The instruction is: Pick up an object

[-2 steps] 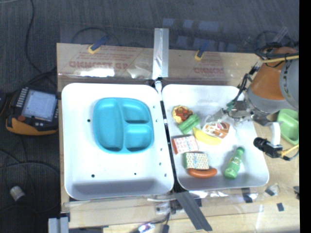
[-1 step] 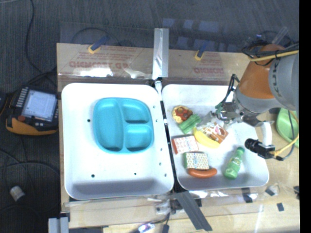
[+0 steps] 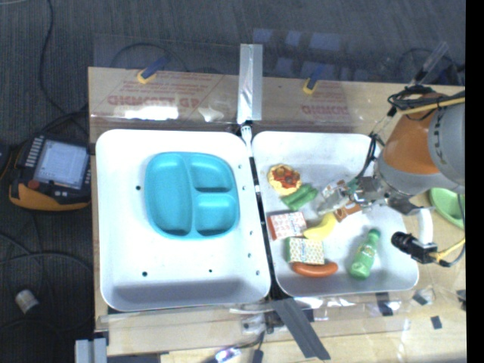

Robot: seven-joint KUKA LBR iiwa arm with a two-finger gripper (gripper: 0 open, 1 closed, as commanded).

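Yellow banana (image 3: 322, 228) sits in the right bin (image 3: 393, 278) just beside my gripper (image 3: 338, 196), can't tell its state from here, so nothing's picked up yet.

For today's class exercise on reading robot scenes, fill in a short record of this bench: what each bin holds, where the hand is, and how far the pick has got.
left bin: a blue divided tray
right bin: pizza slice, green pepper, red-patterned packet, yellow piece, yellow-green box, hot dog, green bottle
arm: reaches in from the right, over the right bin
hand: low, near the green pepper and yellow piece
hand state: cannot be read from this view
pick progress: nothing seen lifted
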